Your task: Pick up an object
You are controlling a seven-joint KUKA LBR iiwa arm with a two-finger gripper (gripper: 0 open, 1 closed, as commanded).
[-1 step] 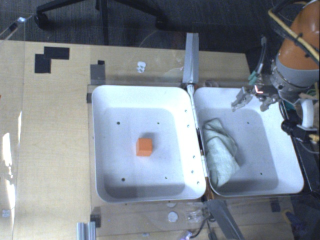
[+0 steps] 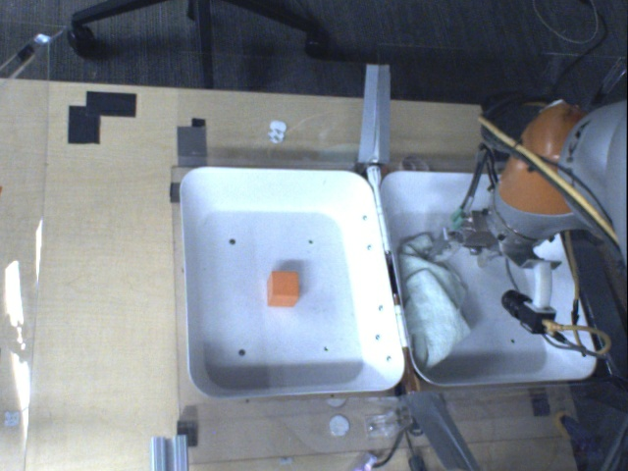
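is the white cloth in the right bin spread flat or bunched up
Bunched up. The white cloth lies as a rumpled roll along the right bin's left side, not spread flat.

Matt orange block (image 2: 284, 288), smooth white plastic bins (image 2: 196, 263)

Grey arm (image 2: 599, 155) with an orange band (image 2: 535, 170), yellow and black cables (image 2: 549, 180) alongside.

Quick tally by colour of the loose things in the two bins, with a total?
Orange: 1, the cube in the left bin.
White/grey: 1, the cloth bundle in the right bin, beside the gripper.
Total: 2
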